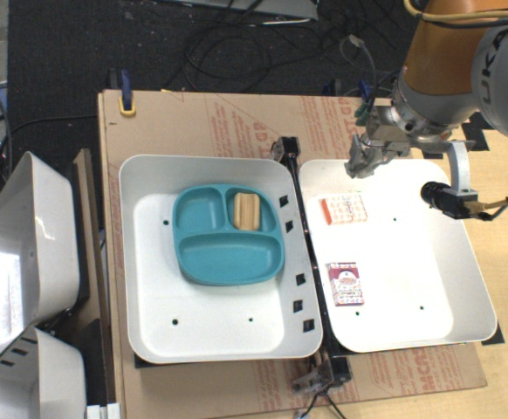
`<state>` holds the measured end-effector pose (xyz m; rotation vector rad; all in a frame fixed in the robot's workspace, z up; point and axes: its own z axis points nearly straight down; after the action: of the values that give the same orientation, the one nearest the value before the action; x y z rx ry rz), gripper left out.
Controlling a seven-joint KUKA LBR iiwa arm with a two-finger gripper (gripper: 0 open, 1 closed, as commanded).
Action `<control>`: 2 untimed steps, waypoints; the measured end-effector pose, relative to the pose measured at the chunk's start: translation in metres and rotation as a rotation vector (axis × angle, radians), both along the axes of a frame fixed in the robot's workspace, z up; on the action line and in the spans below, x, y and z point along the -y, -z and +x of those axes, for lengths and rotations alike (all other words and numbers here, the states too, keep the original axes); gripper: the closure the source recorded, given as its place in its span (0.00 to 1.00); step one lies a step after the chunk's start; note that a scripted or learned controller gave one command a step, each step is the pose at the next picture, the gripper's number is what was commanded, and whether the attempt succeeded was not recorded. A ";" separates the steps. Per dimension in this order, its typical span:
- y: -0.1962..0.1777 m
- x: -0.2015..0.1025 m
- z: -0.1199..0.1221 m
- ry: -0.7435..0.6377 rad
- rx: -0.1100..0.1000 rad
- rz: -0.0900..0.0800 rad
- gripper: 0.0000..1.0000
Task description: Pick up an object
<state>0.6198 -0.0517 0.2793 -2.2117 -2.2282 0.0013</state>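
Note:
My gripper (pixel 364 161) hangs over the far left part of the right bin (pixel 411 260), above and just beyond a flat white and orange packet (pixel 342 209). Nothing shows between the fingers. A pink and white packet (pixel 346 284) lies nearer the front of the same bin, by its left wall. In the left bin (pixel 149 260) rests a teal divided plate (pixel 228 235) with a tan wooden block (pixel 247 211) in its upper right compartment.
A black clamp strip (pixel 299 234) runs between the two bins. White tubs (pixel 23 243) stand off the bench at the left. Cables lie on the dark floor beyond the bench.

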 end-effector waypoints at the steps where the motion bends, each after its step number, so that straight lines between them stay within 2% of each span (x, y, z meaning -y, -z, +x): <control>1: 0.003 -0.045 -0.021 0.001 -0.001 0.000 1.00; 2: 0.026 -0.098 -0.032 0.000 -0.001 0.000 1.00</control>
<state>0.5876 0.0462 0.2535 -2.2111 -2.2276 0.0032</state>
